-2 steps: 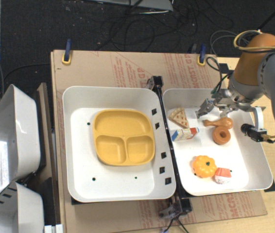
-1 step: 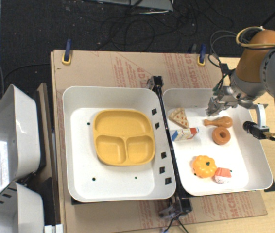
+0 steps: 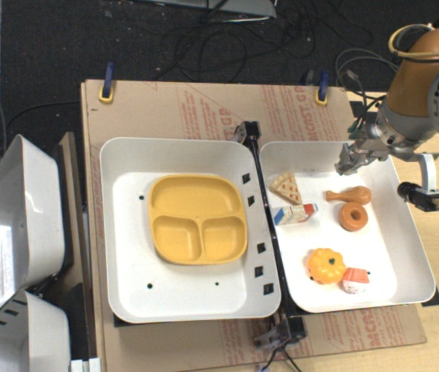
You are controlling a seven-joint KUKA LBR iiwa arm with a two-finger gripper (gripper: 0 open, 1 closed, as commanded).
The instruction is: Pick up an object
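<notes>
In the right bin (image 3: 415, 242) we see several small toy foods lying apart from one another: a brown drumstick (image 3: 349, 195) near the upper middle, a ring doughnut (image 3: 353, 218) just below it, a wedge-shaped sandwich piece (image 3: 286, 187) toward the bin's left wall, and a small red, white and blue carton (image 3: 295, 214) just beneath that wedge. Lower down sits a yellow-orange pumpkin (image 3: 326, 265), and touching its right side is a small pink and white cake piece (image 3: 354, 280).

The gripper (image 3: 350, 161) hangs over the upper part of this bin, above and just beside the drumstick, with nothing visibly between its fingers. From this angle we cannot tell how wide its fingers stand. The grey arm (image 3: 413, 111) with its orange band reaches in from the right.

The left bin (image 3: 122, 231) holds a yellow divided plate (image 3: 198, 218) with three compartments, lying flat near the bin's middle. A black divider strip (image 3: 262, 208) runs between the two bins. Both bins rest on a brown cardboard sheet (image 3: 196, 107) on the desk, held at its far edge by two clamps (image 3: 108, 84). To the left of the desk we see tilted white containers (image 3: 14, 215), and dark cables trail across the floor (image 3: 204, 45) beyond.
</notes>
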